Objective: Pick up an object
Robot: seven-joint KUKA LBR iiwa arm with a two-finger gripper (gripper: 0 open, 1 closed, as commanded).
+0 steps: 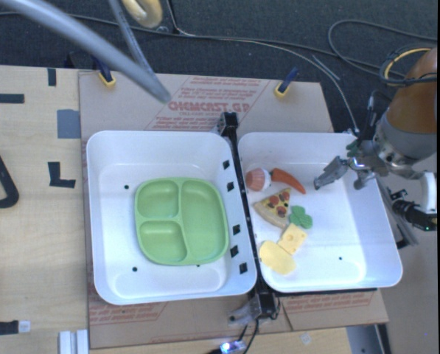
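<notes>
The right bin (pixel 367 271) holds several toy foods along its left side: a red and white round piece (pixel 258 178), an orange carrot (pixel 287 180), a pizza slice (pixel 275 206), a small green piece (pixel 301 217), a yellow cheese wedge (pixel 293 238) and a pale yellow slice (pixel 277 257). My gripper (pixel 339 182) hovers over the bin's upper right part, to the right of the carrot. Its fingers are spread open with nothing between them.
A green divided plate (pixel 181 221) lies in the left bin (pixel 109 161). A black clip (pixel 228 122) sits where the two bins meet at the back. Cables run across the dark floor behind the bench.
</notes>
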